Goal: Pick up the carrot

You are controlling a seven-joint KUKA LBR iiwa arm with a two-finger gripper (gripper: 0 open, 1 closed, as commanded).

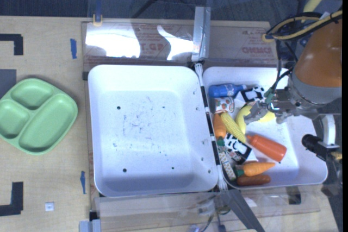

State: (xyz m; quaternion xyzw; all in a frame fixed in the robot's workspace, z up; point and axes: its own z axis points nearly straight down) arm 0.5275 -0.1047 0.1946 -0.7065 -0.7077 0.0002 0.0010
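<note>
The arm (318, 70) hangs over the right bin (310, 168), and whether its gripper (265, 107) is spread or closed around anything cannot be told. A clean pick probably requires descending over the carrot's thick middle, clear of neighbouring items. The carrot (258, 168), small, orange and tapered, lies at the bin's near edge.

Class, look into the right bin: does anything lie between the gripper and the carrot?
Yes. The gripper sits at the bin's upper middle, while the carrot lies near the bottom edge. Between them lies a large orange-red piece, and a yellow corn cob lies to its left. Nothing covers the carrot's top.
</note>
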